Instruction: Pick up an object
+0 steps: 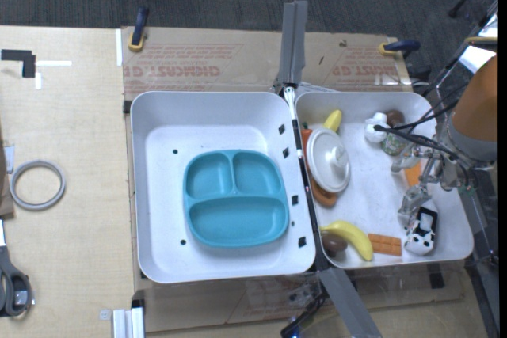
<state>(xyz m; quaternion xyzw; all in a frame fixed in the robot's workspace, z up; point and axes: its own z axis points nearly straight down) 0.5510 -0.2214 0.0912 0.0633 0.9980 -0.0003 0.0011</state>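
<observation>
My gripper (411,211) hangs low over the right side of the right bin (360,194), just above and left of a black-and-white toy cow (423,234) near the bin's front right corner. An orange carrot piece (386,245) and a yellow banana (353,238) lie along the front wall. A round white lid (329,161) rests on the bin's left side over an orange item (321,192). Behind it lies a small yellow piece (333,120). A white-grey object (379,131) and a brown one (394,120) sit at the back.
The left bin (150,170) holds a blue divided plate (235,198). Cables run from the arm across the right bin's back right. On the bench at far left lie a grey ring (35,184) and scissors (14,290).
</observation>
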